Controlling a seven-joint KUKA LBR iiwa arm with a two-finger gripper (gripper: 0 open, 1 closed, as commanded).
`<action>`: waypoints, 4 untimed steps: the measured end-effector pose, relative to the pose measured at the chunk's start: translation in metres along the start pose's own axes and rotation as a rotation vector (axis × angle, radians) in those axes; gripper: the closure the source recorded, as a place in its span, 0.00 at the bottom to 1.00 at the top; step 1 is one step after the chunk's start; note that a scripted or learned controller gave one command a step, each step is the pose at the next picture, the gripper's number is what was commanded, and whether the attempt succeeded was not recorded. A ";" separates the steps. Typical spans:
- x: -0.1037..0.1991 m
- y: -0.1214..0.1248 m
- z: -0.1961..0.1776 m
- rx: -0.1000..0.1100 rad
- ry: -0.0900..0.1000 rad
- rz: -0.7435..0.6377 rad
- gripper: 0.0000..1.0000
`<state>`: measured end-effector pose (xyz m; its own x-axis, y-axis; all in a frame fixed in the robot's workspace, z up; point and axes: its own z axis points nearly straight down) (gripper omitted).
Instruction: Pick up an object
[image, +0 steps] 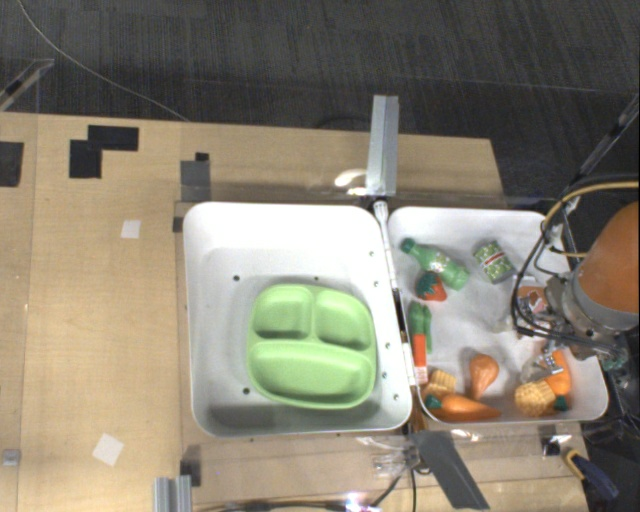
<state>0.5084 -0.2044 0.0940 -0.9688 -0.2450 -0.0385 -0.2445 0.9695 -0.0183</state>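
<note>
The right bin (470, 222) holds several toy foods. Among them are a green bottle (437, 262), a green can (492, 260), a red strawberry (432, 288), a green and red stick-like piece (419, 337), an orange pear-shaped piece (483, 372), a carrot (466, 407) and a yellow corn cob (535, 397). My gripper (547, 353) hangs low over the bin's right side. It is just above the corn cob and a small orange piece (559, 383). The wrist hides what lies right under it.
The left bin (215, 300) holds a green sectioned plate (310, 345). A metal post (383, 145) stands behind the seam between the bins. Cables (560, 215) loop around the arm at the right bin's far corner.
</note>
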 end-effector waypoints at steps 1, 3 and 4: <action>-0.010 0.034 0.003 -0.009 0.021 -0.009 0.00; -0.019 0.088 -0.005 -0.027 0.022 -0.739 0.00; -0.013 0.110 0.000 -0.013 0.011 -0.886 0.00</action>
<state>0.4945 -0.0945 0.0922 -0.4234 -0.9059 -0.0056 -0.9056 0.4234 -0.0254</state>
